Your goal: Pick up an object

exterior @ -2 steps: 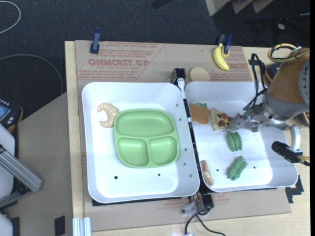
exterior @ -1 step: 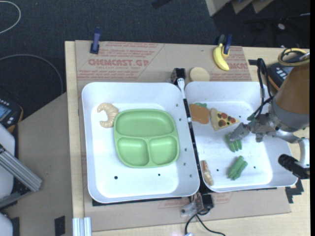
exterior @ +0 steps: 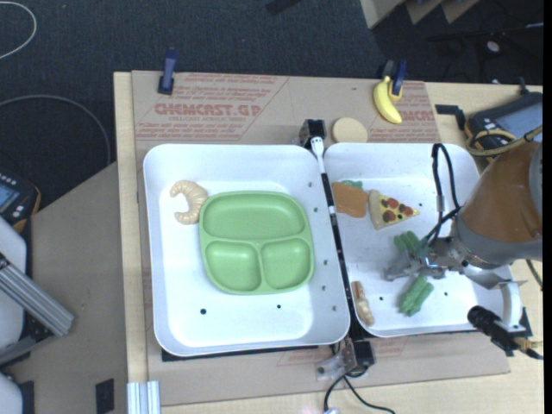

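My gripper [exterior: 412, 268] is low in the right bin [exterior: 448, 166], reaching in from the right under the grey and orange arm [exterior: 504, 210]. It sits between two green vegetable pieces: a dark green one [exterior: 405, 242] just above it and a lighter green one [exterior: 415, 296] just below it. A pizza slice [exterior: 392, 210] and an orange flat piece [exterior: 349, 199] lie further up the same bin. A small tan, bread-like piece [exterior: 362, 304] rests at the bin's lower left edge.
The left bin [exterior: 164, 257] holds a green divided plate [exterior: 256, 241] and a croissant [exterior: 188, 201] at its upper left. A banana [exterior: 388, 102] and a round tan disc [exterior: 349, 130] lie on the bench behind the bins. A black cable [exterior: 440, 179] hangs by the arm.
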### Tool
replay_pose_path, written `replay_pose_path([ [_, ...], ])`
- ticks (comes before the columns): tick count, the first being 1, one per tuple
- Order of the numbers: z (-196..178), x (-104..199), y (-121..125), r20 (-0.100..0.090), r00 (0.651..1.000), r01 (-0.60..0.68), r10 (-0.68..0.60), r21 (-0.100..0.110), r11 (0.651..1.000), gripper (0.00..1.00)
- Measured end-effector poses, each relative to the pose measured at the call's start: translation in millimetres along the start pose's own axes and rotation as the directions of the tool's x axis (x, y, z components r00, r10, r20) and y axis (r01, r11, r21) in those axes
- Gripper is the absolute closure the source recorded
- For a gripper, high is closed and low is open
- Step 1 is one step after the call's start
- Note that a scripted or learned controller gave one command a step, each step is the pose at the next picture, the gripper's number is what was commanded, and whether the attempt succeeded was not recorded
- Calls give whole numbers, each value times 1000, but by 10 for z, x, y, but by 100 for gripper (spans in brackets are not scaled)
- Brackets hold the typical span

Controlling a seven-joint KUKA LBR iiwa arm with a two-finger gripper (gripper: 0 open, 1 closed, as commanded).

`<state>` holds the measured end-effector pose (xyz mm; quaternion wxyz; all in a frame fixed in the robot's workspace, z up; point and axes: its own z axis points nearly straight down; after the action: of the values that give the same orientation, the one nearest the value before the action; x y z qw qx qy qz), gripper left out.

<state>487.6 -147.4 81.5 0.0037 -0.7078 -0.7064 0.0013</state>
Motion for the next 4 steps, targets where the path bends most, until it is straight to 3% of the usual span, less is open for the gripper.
replay_pose_path([
  [2, -28, 320, -87, 1, 1000, 3, -3, -5, 1000, 0],
  [3, -134, 309, -83, 3, 1000, 1, -1, -8, 1000, 100],
  [4, -1081, 966, -70, 2, 1000, 11, -11, -17, 1000, 100],
])
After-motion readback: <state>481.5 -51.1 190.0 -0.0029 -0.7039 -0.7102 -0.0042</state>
